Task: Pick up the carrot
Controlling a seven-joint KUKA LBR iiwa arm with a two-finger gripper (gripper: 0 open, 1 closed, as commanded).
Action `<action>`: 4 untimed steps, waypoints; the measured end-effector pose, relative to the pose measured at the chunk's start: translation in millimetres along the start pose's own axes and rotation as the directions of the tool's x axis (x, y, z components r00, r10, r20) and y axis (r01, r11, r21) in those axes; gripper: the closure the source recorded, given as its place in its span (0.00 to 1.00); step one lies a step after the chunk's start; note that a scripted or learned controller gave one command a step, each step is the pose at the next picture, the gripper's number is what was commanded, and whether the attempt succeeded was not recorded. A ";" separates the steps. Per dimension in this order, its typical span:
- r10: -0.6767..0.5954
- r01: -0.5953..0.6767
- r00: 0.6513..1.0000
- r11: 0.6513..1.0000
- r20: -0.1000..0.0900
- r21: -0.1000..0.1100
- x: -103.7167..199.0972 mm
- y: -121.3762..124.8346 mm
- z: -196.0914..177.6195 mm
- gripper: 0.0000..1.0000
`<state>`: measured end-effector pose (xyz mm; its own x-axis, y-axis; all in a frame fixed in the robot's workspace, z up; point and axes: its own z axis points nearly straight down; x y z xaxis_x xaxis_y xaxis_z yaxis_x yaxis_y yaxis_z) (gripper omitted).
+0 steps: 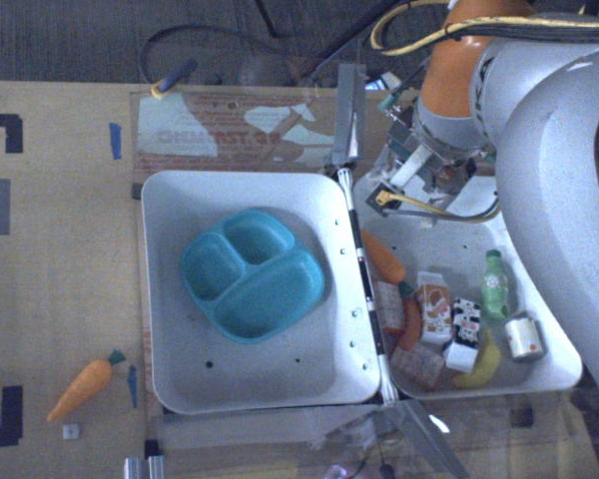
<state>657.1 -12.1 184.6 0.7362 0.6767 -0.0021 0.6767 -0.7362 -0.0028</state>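
An orange carrot [383, 257] lies in the right bin [549, 372], against its left wall, with its green top pointing down-right. A second carrot [80, 389] lies outside the bins on the wooden bench at the lower left. My gripper [429, 173] hangs over the far end of the right bin, above and to the right of the bin's carrot and apart from it. Nothing is visibly held.
The left bin [170, 203] holds a blue divided plate [253, 272]. Near the carrot in the right bin are a red sausage [411, 324], small cartons [435, 312], a green bottle [494, 282], a banana [482, 365] and a can [524, 337].
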 end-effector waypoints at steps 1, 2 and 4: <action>0.067 -0.067 0.998 0.998 0.000 0.001 34.8 -56.1 0.2 0.00; 0.122 -0.122 0.992 0.992 -0.004 -0.021 42.3 -66.8 58.1 0.00; -0.198 0.198 0.980 0.980 -0.003 -0.004 76.9 -106.6 -33.3 0.00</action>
<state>641.7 118.3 218.0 0.5878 0.8090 0.0015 0.8090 -0.5878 0.0006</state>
